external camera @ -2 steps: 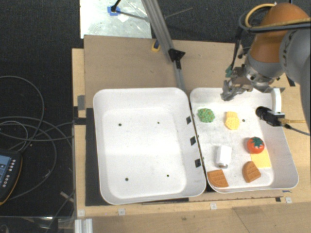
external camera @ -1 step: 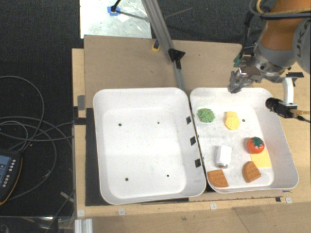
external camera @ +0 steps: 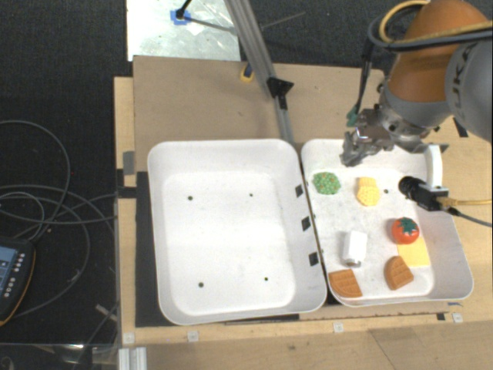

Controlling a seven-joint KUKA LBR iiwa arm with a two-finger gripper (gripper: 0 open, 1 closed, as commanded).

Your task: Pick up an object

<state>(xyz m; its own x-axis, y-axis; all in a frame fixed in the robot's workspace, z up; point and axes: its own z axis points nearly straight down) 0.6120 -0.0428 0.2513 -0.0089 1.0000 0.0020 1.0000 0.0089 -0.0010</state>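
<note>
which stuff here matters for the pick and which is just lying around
For the job: pincer, right bin, green piece, yellow piece, tomato, white block, two brown pieces.

Lying about: left bin, floor cables, handset.

arm (external camera: 454,60): grey | band: orange | cables: black, yellow | end effector (external camera: 353,154): dark grey

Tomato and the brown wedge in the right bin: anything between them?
Camera view: the yellow slab lies between the tomato and the brown wedge, slightly right of the line joining them. It touches the tomato's lower edge.
</note>
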